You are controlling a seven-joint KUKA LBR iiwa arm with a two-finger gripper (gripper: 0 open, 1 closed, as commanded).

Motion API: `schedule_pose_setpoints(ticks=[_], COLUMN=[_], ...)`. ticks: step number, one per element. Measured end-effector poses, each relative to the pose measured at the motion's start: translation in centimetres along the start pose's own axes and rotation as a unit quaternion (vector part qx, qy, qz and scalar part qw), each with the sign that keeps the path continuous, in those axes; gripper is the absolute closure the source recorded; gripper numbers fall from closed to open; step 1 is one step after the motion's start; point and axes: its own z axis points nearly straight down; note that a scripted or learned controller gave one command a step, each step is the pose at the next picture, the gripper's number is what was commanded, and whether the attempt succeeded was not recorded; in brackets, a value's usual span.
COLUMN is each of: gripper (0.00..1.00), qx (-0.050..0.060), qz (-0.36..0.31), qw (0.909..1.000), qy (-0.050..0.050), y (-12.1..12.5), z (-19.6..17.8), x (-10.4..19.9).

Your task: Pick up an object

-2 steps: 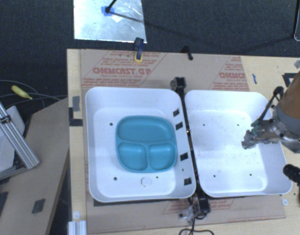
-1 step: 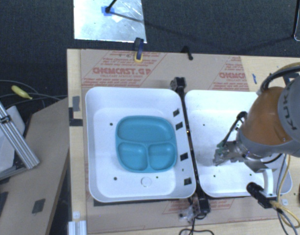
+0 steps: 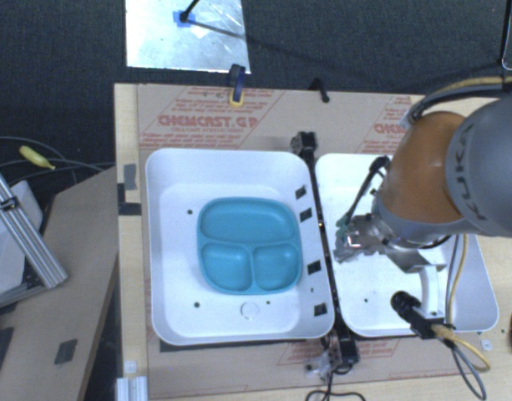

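Observation:
A blue plate (image 3: 245,245) with three compartments lies flat in the middle of the left bin (image 3: 176,182). My gripper (image 3: 354,242) hangs low over the left part of the right bin (image 3: 343,178), just right of the divider between the bins. The grey arm with its orange band (image 3: 427,174) covers much of the right bin, hiding what lies beneath it. No object is visible at the gripper.
A small pale round mark (image 3: 250,311) sits on the left bin's floor near its front wall. Black clips (image 3: 310,241) line the ridge between the bins. Cables (image 3: 456,345) trail off the front right of the bench.

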Motion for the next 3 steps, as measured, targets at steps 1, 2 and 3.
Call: schedule_pose_setpoints(ticks=[1,2,3], gripper=[1.0,1.0,1.0], qx=[0.001,0.001,0.003], qz=[-0.001,0.007,0.003], qw=[1.0,1.0,1.0], qy=[0.001,-0.001,-0.001], y=[0.0,0.1,0.0], z=[-4.1,-7.5,-7.1], x=[8.5,4.1,7.6])
